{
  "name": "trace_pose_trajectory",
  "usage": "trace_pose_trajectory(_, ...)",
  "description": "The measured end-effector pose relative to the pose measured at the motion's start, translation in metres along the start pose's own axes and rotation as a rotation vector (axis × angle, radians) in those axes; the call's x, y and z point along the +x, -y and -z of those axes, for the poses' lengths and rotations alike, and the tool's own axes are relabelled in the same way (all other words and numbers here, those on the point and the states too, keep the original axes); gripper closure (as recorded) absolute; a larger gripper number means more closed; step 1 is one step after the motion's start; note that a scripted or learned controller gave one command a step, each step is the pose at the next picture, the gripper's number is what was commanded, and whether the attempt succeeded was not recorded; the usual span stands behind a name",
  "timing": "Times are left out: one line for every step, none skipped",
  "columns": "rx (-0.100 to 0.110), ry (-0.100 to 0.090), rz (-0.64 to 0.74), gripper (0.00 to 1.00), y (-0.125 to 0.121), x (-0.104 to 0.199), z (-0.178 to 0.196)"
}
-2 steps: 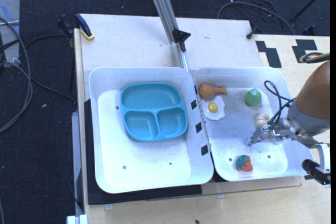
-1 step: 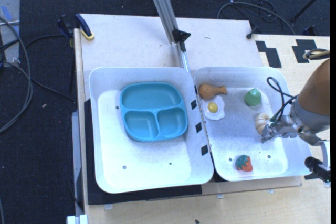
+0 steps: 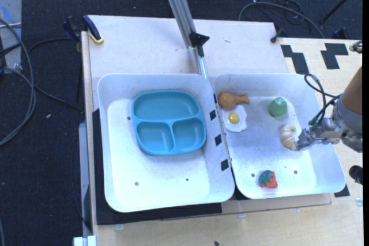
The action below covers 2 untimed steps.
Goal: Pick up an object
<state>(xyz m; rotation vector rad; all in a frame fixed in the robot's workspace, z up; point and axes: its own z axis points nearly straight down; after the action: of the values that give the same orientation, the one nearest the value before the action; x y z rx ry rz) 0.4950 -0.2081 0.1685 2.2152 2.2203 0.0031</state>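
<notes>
You are looking down at two white bins sitting side by side on the bench. The left bin (image 3: 115,181) is carrying a blue tray (image 3: 169,122) with three compartments, lying flat near the bin's middle. The right bin (image 3: 328,178) is holding five small things: a drumstick (image 3: 232,100) near its far left corner, a fried egg (image 3: 234,120) just beside it toward the near side, a green ball (image 3: 278,106) near the far right part, a cream shell (image 3: 287,135) close to the right edge, and a strawberry (image 3: 267,179) by the near edge. The arm is reaching in over the right edge, and its gripper (image 3: 301,141) is sitting right against the shell, touching it. You cannot tell whether it is grasping the shell.
</notes>
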Motion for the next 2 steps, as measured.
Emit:
trace_pose_trajectory(-0.002, 0.001, 0.001, 1.00, -0.007, -0.004, 0.062)
trace_pose_trajectory(0.000, 0.000, 0.001, 1.00, -0.009, -0.004, 0.093)
